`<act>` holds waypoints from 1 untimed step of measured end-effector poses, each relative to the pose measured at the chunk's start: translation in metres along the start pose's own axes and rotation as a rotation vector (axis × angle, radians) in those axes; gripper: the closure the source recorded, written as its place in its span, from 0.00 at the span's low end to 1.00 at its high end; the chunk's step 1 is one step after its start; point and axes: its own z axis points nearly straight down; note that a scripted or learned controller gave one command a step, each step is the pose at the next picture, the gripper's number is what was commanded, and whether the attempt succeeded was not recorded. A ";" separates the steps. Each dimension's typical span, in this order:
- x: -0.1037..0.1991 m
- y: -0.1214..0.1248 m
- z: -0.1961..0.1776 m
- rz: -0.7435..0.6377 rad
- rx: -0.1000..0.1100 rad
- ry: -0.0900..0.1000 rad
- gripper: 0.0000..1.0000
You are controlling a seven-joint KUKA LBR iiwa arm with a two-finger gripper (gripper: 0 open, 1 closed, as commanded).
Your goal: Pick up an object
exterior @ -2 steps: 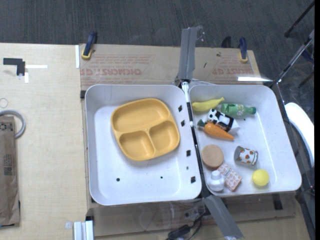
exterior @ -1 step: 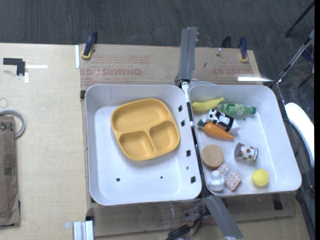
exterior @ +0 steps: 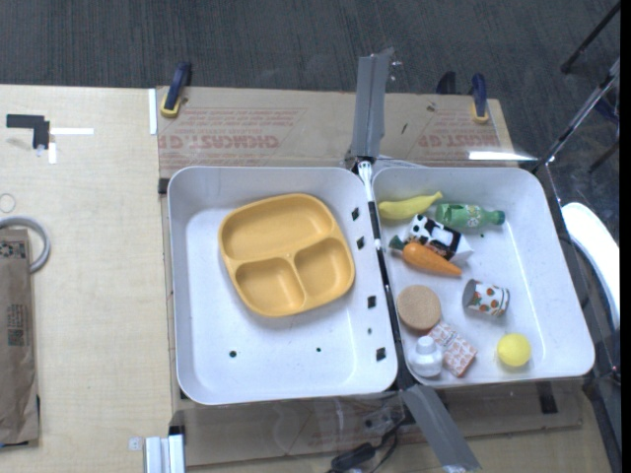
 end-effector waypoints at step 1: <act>-0.002 -0.007 -0.001 -0.340 -0.001 0.001 1.00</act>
